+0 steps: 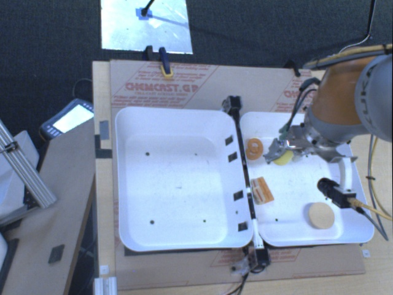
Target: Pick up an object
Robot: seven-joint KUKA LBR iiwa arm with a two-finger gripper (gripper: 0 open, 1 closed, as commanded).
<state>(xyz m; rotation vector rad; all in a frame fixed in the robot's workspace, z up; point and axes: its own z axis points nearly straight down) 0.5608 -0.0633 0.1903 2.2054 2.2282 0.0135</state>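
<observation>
Camera view shows the gripper [279, 153] low in the right bin [359, 226], with a yellow object [284, 158] pinched between its fingers. An orange ring [254, 147] sits just beside it. An orange packet [262, 190] and a tan round disc [320, 216] lie nearer the front.

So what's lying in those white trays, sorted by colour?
Orange: 2, a small round piece and a flat rectangular piece
Yellow: 1, a lump by the claw
Tan: 1, a disc
Total: 4, all in the right tray
</observation>
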